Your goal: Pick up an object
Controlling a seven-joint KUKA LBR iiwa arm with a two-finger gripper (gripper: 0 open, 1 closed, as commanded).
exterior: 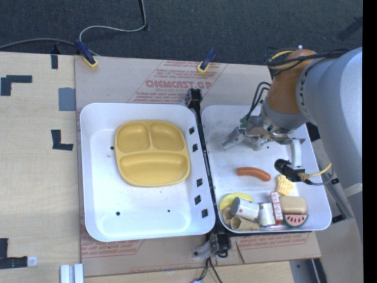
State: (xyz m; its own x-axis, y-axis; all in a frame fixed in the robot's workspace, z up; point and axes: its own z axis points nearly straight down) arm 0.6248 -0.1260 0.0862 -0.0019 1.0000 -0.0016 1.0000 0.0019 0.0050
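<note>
While the gripper (234, 139) hangs open — toy hotdog (254, 173) near, toys (265, 208) beyond.

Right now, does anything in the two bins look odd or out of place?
Nothing looks spilled or broken. The toy food is crowded into the right bin's near corner, with one sausage lying apart. The yellow divided plate sits flat in the left bin.

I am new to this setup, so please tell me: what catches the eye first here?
The yellow divided plate lies alone in the left bin. The right bin holds a heap of toy food at its near edge, a sausage beside it, and the gripper hangs above.
</note>
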